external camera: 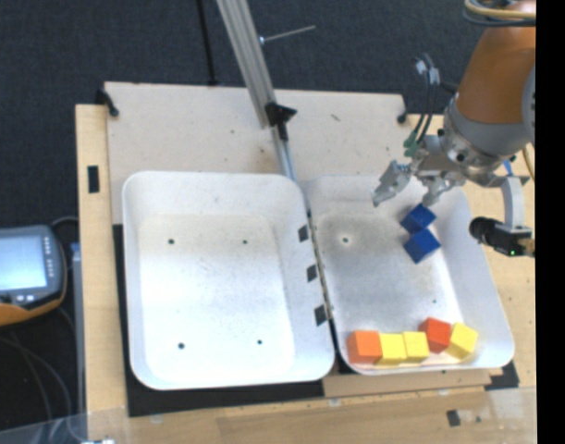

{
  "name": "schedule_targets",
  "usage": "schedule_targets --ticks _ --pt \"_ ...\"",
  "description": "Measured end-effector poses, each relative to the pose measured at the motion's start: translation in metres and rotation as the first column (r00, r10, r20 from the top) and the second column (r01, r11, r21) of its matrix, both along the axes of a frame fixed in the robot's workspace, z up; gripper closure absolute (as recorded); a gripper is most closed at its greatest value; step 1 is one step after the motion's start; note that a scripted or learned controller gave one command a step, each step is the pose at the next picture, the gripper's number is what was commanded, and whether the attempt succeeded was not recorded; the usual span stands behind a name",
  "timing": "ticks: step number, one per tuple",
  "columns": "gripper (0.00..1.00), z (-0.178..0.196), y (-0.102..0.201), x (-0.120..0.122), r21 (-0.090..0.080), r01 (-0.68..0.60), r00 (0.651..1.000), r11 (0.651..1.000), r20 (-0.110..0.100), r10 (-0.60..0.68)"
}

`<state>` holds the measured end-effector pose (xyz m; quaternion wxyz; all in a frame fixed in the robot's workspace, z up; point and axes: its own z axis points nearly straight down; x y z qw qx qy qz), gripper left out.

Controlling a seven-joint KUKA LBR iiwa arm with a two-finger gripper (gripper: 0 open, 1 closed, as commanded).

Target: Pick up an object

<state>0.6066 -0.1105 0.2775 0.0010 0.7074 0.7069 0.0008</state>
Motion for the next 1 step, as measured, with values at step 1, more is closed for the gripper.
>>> schedule_targets --ticks 1 --pt "0.0 -0.0593 -0.0599 0.03 -0.004 0.003 1.0 1.0 -0.004 -0.003"
